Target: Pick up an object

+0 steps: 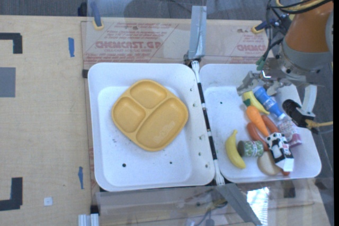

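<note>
Nothing picked yet; all of the task is left. My arm (pixel 310 24) comes in at the upper right of the frame, wrist down over the right bin (pixel 225 82). My fingers (pixel 260 81) hang above the pile's upper end, grip state unclear. Banana (pixel 233 150), carrot (pixel 256 120) and bottle (pixel 267 101) lie loose at lower right.

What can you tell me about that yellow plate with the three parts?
The yellow plate looks like smooth plastic, rounded like a clover, with raised ridges splitting it into three sections: a small one at the top, one on the left, and a bigger one on the lower right. It lies flat, right way up, near the middle of the left white bin, and nothing else touches it.
</note>
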Controlling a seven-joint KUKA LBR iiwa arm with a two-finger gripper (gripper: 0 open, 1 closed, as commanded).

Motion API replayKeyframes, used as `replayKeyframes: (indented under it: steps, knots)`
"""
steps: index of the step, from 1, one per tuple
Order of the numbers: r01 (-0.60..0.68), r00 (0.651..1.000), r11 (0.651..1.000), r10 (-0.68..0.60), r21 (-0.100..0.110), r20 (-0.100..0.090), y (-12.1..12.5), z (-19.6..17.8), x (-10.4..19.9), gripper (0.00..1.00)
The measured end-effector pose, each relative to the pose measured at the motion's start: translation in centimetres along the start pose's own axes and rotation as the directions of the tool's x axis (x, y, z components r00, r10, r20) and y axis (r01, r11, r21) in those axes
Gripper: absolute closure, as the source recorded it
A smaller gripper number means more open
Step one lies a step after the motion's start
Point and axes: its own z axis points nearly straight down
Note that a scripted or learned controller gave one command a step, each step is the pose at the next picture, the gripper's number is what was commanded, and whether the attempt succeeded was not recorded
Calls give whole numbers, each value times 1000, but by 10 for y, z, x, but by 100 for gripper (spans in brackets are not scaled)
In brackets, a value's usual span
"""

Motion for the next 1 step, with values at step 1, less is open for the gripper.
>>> replayKeyframes:
  steps: [1]
  knots:
    - [170,985,985,-170,-5,2,-13,119,-47,0]
